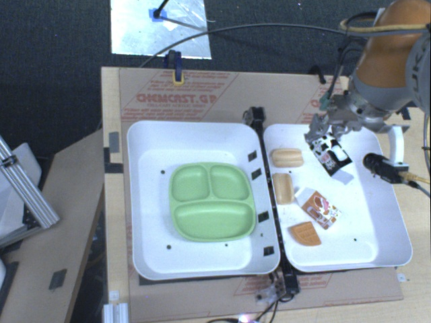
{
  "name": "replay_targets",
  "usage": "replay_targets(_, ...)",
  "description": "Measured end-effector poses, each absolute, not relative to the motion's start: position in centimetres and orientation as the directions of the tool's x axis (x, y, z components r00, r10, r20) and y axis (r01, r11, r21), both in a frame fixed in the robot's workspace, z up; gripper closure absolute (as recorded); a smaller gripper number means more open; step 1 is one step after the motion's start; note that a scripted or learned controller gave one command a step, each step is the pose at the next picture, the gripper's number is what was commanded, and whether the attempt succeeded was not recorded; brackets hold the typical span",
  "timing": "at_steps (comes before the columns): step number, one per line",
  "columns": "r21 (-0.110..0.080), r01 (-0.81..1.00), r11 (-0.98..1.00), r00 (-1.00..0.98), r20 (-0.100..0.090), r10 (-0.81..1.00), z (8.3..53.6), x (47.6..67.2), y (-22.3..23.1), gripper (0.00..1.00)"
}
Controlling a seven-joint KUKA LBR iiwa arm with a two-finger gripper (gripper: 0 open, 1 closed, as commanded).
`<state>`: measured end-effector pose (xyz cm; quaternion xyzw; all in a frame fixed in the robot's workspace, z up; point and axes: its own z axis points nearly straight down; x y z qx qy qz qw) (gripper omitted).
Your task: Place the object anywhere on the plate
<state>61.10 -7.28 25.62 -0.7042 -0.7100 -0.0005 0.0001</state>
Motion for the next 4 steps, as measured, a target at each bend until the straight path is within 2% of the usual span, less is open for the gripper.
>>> replay_targets(1,0.001,1.0,0.009,-0.009,0.001,1.0,25.9,60.7,-1.8,1.0)
replay_targets(3,-0.001,1.0,0.009,-0.009,0.001,1.0,22.2,59.7,9.9,1.0)
replay_targets(4,0.001,1.0,0.008,-0.008,0.002,1.0,23.5,59.2,13.2,1.0)
